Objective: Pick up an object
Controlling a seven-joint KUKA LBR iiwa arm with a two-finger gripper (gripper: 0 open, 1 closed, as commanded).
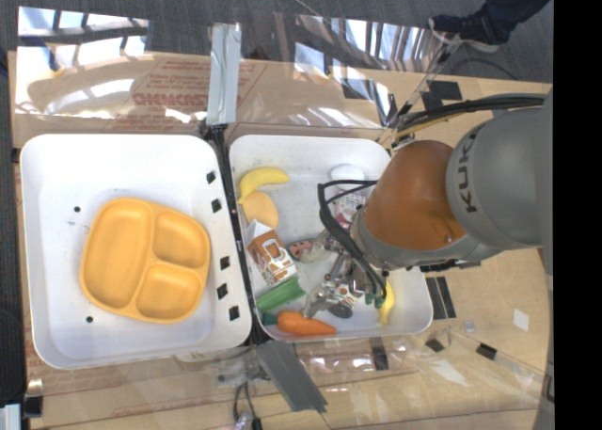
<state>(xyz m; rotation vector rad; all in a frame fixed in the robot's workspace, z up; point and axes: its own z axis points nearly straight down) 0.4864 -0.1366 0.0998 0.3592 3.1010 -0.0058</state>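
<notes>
At the left of the frame the left bin (38, 259) carries a yellow divided tray (146, 259), well apart from the work. The right bin (282, 141) is crowded: a banana (261, 178), a small carton (270, 259), a green item (279, 295) and a carrot (305, 326) lie close together along its left and lower side. The gripper (334, 294) hangs low over that clutter, lower centre; whether it is open or closed I cannot tell. The likely risk is packing: the gripper may jam against a neighbour or nudge the target aside. The table (169, 89) is cardboard-covered and taped; dark carpet lies at the top.
</notes>
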